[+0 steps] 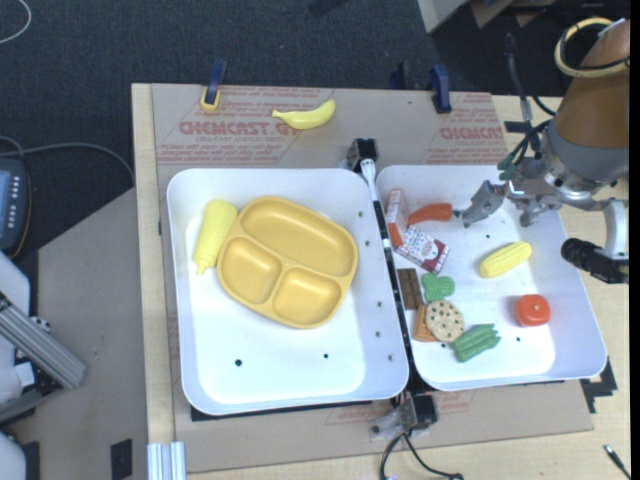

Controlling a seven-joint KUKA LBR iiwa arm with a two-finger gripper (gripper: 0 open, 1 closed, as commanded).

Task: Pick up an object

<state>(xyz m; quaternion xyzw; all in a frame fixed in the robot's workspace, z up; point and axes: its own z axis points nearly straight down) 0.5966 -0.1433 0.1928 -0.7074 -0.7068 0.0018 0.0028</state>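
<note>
You've got the gripper low over the right bin, upper area, just right of the carrot; can't tell how far it's open, and nothing visibly sits in it. Corn, tomato, cookie and green beans lie loose in that bin. The left bin has a yellow tray and bottle.

Tray in left bin (bottle beside) —
</note>
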